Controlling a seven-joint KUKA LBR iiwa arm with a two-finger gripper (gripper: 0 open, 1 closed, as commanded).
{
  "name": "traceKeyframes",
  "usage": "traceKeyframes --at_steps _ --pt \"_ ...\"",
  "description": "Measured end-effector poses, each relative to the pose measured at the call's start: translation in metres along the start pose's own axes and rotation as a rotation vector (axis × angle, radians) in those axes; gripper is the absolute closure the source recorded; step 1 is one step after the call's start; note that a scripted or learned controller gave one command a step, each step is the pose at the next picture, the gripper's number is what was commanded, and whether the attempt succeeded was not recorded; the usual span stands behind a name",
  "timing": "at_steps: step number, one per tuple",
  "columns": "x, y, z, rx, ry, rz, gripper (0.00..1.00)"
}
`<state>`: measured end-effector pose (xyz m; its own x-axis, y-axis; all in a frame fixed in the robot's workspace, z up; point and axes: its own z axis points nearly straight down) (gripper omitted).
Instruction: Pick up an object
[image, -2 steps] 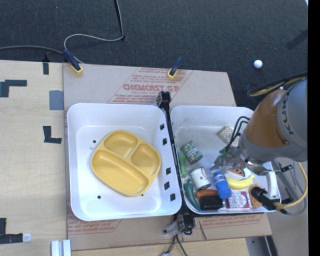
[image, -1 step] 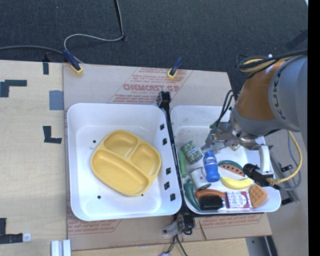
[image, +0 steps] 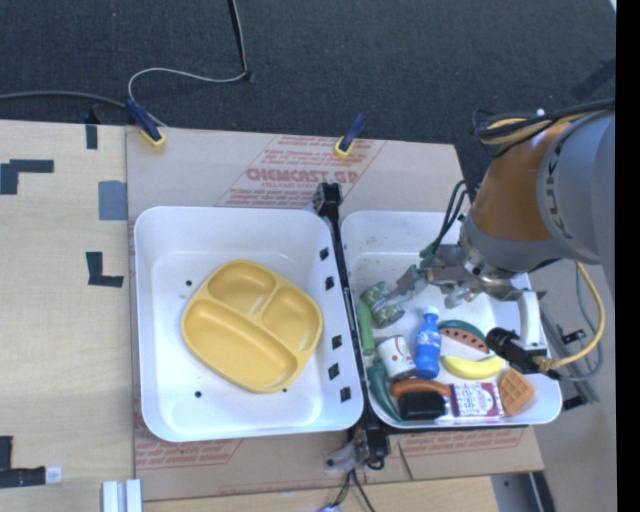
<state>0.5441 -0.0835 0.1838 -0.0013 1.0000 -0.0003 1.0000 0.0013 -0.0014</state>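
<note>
Objects to pick: a heap of small items lies in the right-hand shallow white plastic bin (image: 380, 232), all of it below the jaws (image: 437, 283) and toward the near rim.
Blue plastic bottle with a white cap (image: 428, 346): just below the jaws, standing among the heap.
Crumpled green foil wrapper (image: 381, 303): to the left of the jaws, near the divider between the bins.
White cup with a red mark (image: 396, 352): below and left of the jaws, touching the bottle's side.
Yellow toy banana (image: 470, 366): below and right of the jaws, lying flat.
Brown waffle-shaped toy (image: 515, 391): further below and right, at the bin's near corner.
Red and white printed packet (image: 474, 401): beside the waffle; its print is too small to read.
Black block (image: 421, 404): at the near rim, left of the packet.
Jaws: hanging over the right bin's bare upper floor; whether they are apart or together cannot be told, and nothing is seen between them.
Left-hand white bin (image: 160, 250): well left of the jaws, holding one yellow divided plastic plate (image: 251, 324).
Brown cardboard sheet on the tabletop (image: 290, 170): under both bins, printed in red "CHEMCAST GP".
Yellow and blue clamps (image: 146, 124): on the cardboard's far edge.
</note>
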Motion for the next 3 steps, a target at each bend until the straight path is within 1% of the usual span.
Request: traceKeyframes --at_steps 1,2,3 --pt "-0.013 -0.008 0.098 -0.003 -0.002 0.002 0.00" --pt "-0.013 -0.008 0.088 -0.004 -0.003 0.002 1.00" --pt "0.027 -0.034 -0.058 -0.003 -0.001 0.000 1.00"
